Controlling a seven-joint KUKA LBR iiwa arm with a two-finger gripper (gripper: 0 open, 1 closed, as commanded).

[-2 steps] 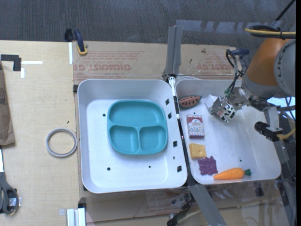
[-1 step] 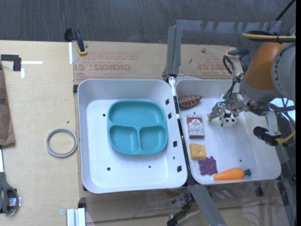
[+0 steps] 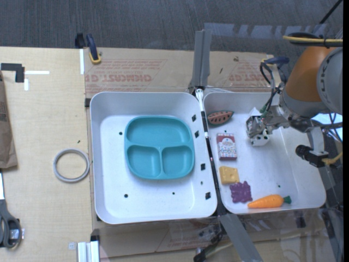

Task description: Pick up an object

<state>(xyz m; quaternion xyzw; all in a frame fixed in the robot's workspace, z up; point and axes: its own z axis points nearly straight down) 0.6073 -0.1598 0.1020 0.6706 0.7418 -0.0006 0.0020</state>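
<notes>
In the right bin lie a brown and green slice-shaped toy, a small red box, a yellow cracker-like square, a purple bunch of grapes and an orange carrot. A small white piece with black dots sits near the bin's back middle. My gripper is low over the bin, directly above and touching or almost touching that white piece. The arm's grey and orange wrist reaches in from the right.
The left bin holds a teal divided plate. On the wooden bench to the left lie a grey ring, scissors and a brown bag. A metal post stands behind the bins.
</notes>
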